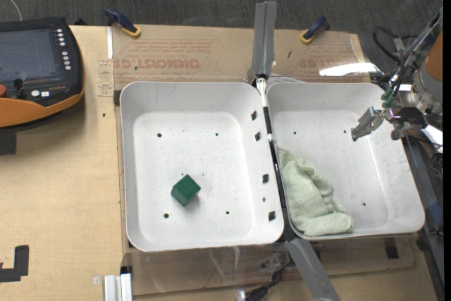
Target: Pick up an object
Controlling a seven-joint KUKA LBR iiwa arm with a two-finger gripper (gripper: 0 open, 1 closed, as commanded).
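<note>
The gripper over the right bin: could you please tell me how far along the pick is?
Nothing looks picked yet. The gripper hangs above the right bin, apart from the pale green cloth. The green block sits untouched in the left bin. Reaching, grasping and lifting remain.

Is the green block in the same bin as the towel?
No, the green block sits in the left bin; the towel lies in the right bin.

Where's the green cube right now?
The green cube lies in the left bin, toward its near edge, far from the gripper over the right bin.
</note>
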